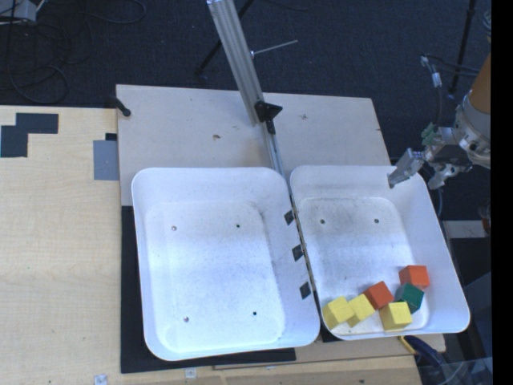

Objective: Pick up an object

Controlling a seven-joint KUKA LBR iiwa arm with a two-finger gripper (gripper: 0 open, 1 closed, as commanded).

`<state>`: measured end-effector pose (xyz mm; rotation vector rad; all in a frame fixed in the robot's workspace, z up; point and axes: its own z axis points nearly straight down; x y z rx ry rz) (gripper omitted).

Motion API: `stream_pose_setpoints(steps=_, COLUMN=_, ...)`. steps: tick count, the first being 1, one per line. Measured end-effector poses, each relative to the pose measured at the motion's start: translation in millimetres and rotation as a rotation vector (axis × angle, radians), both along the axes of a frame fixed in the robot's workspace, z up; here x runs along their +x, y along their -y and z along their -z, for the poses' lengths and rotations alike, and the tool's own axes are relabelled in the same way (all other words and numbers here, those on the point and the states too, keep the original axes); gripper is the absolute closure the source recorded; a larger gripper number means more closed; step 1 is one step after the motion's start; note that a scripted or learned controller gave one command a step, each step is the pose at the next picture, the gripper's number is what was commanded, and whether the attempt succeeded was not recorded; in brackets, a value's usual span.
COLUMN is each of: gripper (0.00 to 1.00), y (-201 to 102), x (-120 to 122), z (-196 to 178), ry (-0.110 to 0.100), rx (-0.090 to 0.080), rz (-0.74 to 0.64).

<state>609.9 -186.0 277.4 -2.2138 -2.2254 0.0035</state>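
Observation:
Several small blocks lie clustered in the near right corner of the right bin (361,215): an orange block (414,276), a red-orange block (378,294), a dark green block (412,297) and yellow blocks (339,310) (395,316). My gripper (419,172) hangs over the bin's far right corner, well away from the blocks. Its two fingers stand apart, open, with nothing between them. The arm's wrist enters from the right edge.
The left bin (208,263) lies beside the right one, joined by black clips (296,252) along the shared rim. A slanted aluminium bar (240,58) rises behind the bins. A wooden table (56,239) lies at the left.

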Motion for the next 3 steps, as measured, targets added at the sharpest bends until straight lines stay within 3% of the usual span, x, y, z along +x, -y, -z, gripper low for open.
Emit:
stream_pose_setpoints(steps=1, gripper=0.0, y=-64, x=40, z=13, ry=0.003, rx=0.002, rz=-0.001)
stream_pose_setpoints(steps=2, gripper=0.0, y=-61, x=39, z=12, ry=0.002, rx=-0.001, rz=0.002)
stream_pose_setpoints(steps=3, gripper=0.0, y=-32, x=36, z=163, ry=-0.007, rx=0.001, rz=0.007)
